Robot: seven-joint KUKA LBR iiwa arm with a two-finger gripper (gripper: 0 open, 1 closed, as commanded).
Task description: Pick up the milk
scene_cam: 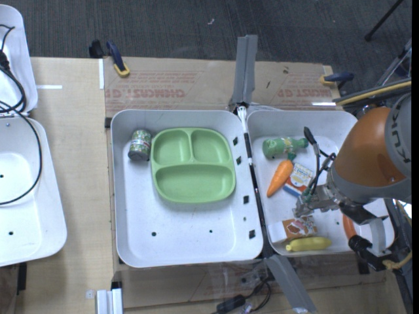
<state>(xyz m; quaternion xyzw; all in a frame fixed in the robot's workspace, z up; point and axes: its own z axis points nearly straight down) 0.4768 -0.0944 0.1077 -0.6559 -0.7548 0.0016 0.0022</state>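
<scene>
In the right bin (262,175), a small white carton with orange and blue print (301,174), which looks like the milk, lies flat beside an orange carrot (280,176). My gripper (306,205) hangs low over the bin just below that carton, between it and a small orange-and-white packet (298,227). The arm's orange band (370,152) covers the bin's right part. Whether the gripper touches the carton is unclear.
A green bottle (283,146) lies at the back of the right bin and a yellow banana (309,243) at its front edge. The left bin (131,241) holds a green divided plate (194,165) and a small can (139,144). A grey divider (246,64) rises between the bins.
</scene>
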